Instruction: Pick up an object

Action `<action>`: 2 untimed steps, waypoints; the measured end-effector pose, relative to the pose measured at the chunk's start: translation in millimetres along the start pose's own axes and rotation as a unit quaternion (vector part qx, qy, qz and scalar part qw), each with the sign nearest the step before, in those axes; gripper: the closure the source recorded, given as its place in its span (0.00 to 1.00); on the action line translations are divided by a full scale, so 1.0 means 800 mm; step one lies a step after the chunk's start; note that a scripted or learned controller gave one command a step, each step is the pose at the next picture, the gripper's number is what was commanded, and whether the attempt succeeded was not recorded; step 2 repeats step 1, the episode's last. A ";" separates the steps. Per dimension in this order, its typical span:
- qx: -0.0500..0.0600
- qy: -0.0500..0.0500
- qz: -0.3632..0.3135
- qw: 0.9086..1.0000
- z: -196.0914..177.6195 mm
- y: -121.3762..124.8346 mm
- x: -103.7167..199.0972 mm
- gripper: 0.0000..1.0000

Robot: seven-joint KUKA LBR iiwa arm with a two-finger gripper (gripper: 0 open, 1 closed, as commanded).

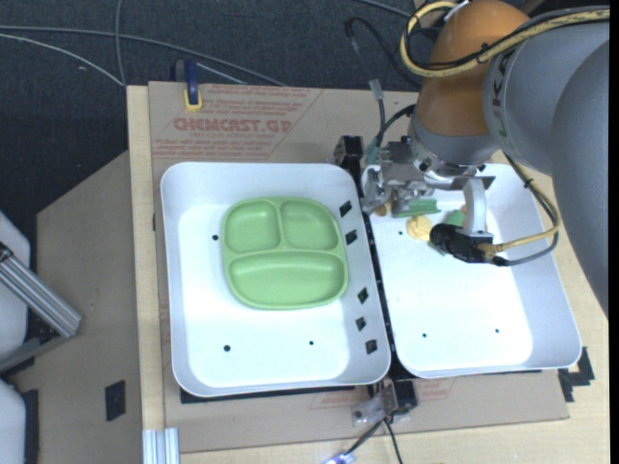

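Red lettering reading "CHEMCAST GP" [232,124] is showing on the brown board under the bins. The pincer [411,201] is hanging over the right bin's [484,327] far left corner, just beside a small yellow object [418,227], too small to give any direction. A green divided plate [284,252] is lying in the left bin [193,336].

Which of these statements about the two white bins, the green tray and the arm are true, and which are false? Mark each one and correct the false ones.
1. The green divided tray lies in the left bin. True.
2. The green divided tray has three compartments. True.
3. The arm reaches over the left bin. False: it reaches over the far end of the right bin.
4. The arm's band is blue. False: it is orange.
5. A small yellowish object lies in the right bin near the gripper. True.
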State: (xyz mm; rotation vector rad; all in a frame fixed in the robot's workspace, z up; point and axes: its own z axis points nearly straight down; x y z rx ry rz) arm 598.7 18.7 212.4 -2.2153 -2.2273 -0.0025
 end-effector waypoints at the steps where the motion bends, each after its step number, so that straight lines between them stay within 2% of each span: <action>1: 0.000 0.001 0.000 1.000 0.002 0.018 0.067 1.00; 2: 0.000 0.001 0.000 1.000 0.002 0.018 0.067 1.00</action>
